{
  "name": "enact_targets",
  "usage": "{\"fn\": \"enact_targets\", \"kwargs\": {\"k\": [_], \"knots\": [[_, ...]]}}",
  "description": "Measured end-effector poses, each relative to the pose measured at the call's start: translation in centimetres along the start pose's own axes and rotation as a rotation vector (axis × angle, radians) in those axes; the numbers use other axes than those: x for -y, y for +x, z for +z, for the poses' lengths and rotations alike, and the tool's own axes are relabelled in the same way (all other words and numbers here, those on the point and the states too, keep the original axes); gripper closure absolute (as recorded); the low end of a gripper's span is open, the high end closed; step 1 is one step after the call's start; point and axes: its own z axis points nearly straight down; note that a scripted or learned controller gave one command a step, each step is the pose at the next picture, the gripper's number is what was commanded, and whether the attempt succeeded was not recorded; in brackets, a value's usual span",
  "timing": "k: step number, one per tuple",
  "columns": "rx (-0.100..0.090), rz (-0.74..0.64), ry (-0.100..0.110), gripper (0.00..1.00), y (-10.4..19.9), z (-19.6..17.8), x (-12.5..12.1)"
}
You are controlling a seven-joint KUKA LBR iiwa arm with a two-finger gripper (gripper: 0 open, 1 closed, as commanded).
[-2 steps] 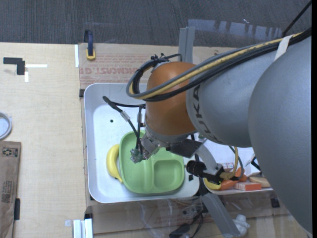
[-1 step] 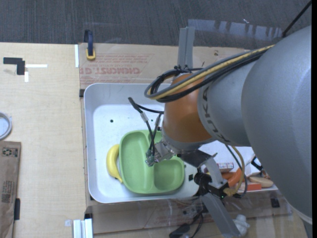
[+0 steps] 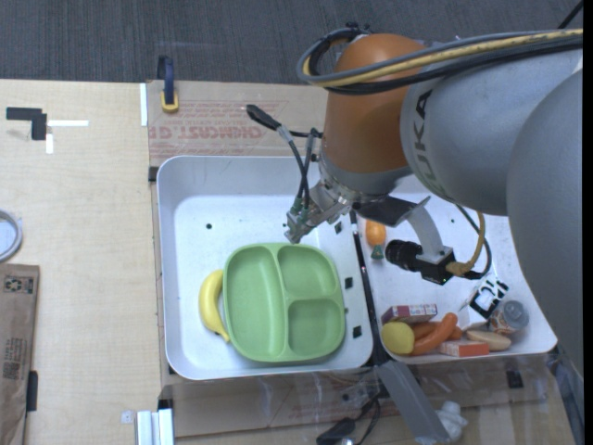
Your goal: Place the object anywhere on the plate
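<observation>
A green divided plate (image 3: 283, 301) lies in the left white bin (image 3: 185, 248), toward its front. A yellow banana (image 3: 212, 304) lies against the plate's left edge, partly tucked under it. My gripper (image 3: 299, 222) hangs just above the plate's far rim, over the bin floor near the wall between the two bins. The big grey and orange arm covers the area behind it. Nothing shows clearly in the gripper.
The right bin (image 3: 537, 336) holds a small orange fruit (image 3: 374, 234), a yellow round fruit (image 3: 398, 337), a carrot (image 3: 435, 332), a red box (image 3: 410, 312), a bread-like piece (image 3: 486, 339) and a small can (image 3: 510, 315). A clamp (image 3: 168, 86) stands behind the left bin.
</observation>
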Motion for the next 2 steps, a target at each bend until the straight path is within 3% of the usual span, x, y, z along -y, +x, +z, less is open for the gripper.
{"fn": "enact_targets", "kwargs": {"k": [1, 2], "knots": [[-0.002, -0.302, 0.001, 1.0, 4.8, 4.7, 2.1], [-0.002, -0.342, 0.001, 1.0, 6.3, 3.0, 4.0]]}}
